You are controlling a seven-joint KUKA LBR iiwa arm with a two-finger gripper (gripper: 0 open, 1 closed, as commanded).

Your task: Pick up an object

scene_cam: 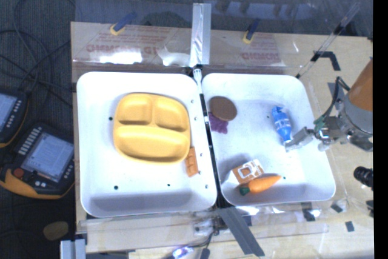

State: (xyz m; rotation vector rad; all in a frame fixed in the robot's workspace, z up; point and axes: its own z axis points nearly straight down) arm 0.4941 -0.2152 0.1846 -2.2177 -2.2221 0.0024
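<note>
The right bin [303, 188] holds a blue bottle [280, 123], a brown round disc [223, 108] with a purple piece [219, 125] beside it, an orange carrot [262, 184] and a small orange-and-white box [247, 171]. My gripper [308, 137] hangs over the right edge of that bin, just right of and below the blue bottle. A grey finger [297, 141] points toward the bottle. Nothing shows between the fingers.
The left bin [97, 191] carries a yellow divided tray [151, 127] and a small orange piece [191, 162] by the divider. A metal rail [200, 33] stands at the back between the bins. Cables and a pendant [36, 158] lie at the far left.
</note>
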